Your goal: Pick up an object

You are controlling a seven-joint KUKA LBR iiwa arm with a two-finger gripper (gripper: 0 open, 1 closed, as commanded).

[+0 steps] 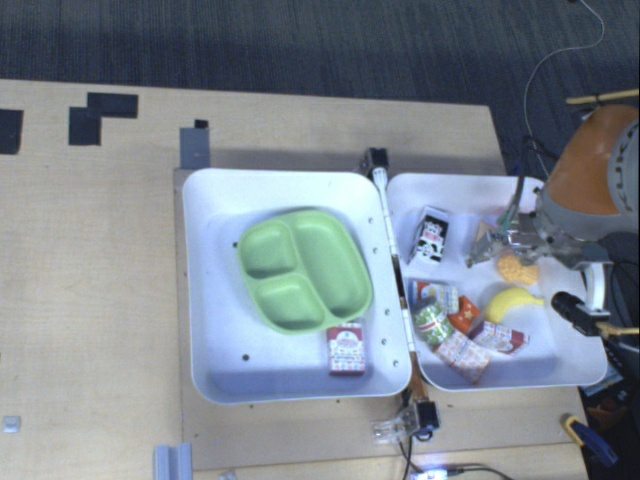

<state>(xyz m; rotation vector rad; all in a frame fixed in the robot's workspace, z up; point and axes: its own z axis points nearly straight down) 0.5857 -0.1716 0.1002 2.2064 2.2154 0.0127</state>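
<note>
Grey and orange, my arm (600,173) hangs over the right bin (575,373), gripper (512,244) low above an orange lump (516,267); I cannot tell how it is set. A lemon (512,302) lies just below it, packets (462,340) further down-left, a carton (431,237) to its left. Well left, a tray (302,269) and box (346,349).
</note>
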